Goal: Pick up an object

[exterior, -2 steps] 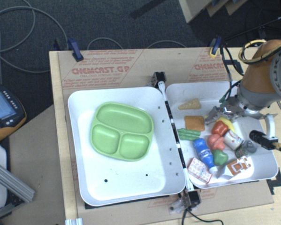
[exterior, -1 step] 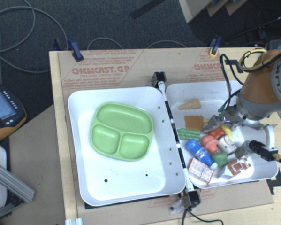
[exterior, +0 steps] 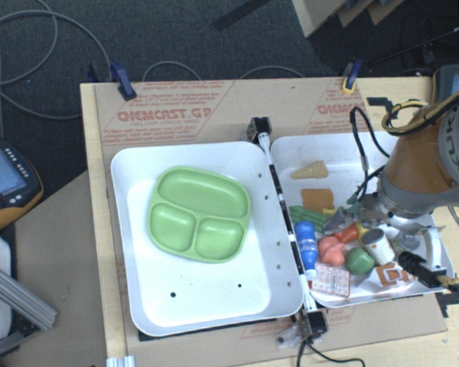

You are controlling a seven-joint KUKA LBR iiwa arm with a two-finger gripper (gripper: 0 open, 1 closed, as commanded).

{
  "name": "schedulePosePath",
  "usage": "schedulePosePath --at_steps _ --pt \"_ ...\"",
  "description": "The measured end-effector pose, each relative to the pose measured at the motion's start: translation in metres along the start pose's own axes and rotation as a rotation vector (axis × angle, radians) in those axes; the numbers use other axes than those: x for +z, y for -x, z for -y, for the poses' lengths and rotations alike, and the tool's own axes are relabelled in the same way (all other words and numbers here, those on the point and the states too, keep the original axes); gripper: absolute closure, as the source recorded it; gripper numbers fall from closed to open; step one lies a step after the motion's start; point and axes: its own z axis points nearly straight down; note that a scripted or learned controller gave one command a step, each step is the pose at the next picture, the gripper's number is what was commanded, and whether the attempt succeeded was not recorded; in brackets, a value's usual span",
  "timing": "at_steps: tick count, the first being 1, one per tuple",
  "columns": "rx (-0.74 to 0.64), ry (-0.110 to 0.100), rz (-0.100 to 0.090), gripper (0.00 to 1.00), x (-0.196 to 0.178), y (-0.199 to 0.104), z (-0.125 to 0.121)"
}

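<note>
Reaching down into the right bin (exterior: 342, 144), with the gripper (exterior: 364, 227) low among a crowded heap of small toys. Cannot tell from this high slanted view how the jaws stand, nor whether anything sits between them. Just beside the gripper: a red-orange toy (exterior: 343, 233), a pink-red rounded toy (exterior: 332, 249) and a green ball-like toy (exterior: 360, 261), all packed close and touching. Slightly farther left, against the bin's left wall, a blue and white bottle (exterior: 305, 242) lying with its long axis running near to far, blue end toward the far side. At the near left corner, a flat pink checked packet (exterior: 332, 279). Toward the far side, an orange square slab (exterior: 317, 199) and, beyond it, a pale tan wedge (exterior: 310, 169) with its long axis running left to right, point to the left. Green leafy pieces (exterior: 305, 213) between slab and bottle.

Above the gripper, the grey arm (exterior: 417, 173) entering from the right, black cable looped over it. In the left bin (exterior: 128, 222), well apart from the arm, a green divided plate (exterior: 199, 213) with three compartments, long axis slanting from far left to near right.

Judged as the descent-and-grasp step, likely aimed at the red-orange toy or its neighbours. Next move likely calling for a firm closure on one item, then a straight lift clear of the clutter.
</note>
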Motion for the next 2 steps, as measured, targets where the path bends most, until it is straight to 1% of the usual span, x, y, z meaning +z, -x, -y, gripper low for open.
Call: schedulePosePath --at_steps 1,2 --pt "0.002 0.002 0.005 0.00 -0.0002 -0.0403 0.0241" --pt "0.002 0.003 0.003 1.00 -0.0098 -0.0417 0.0236"
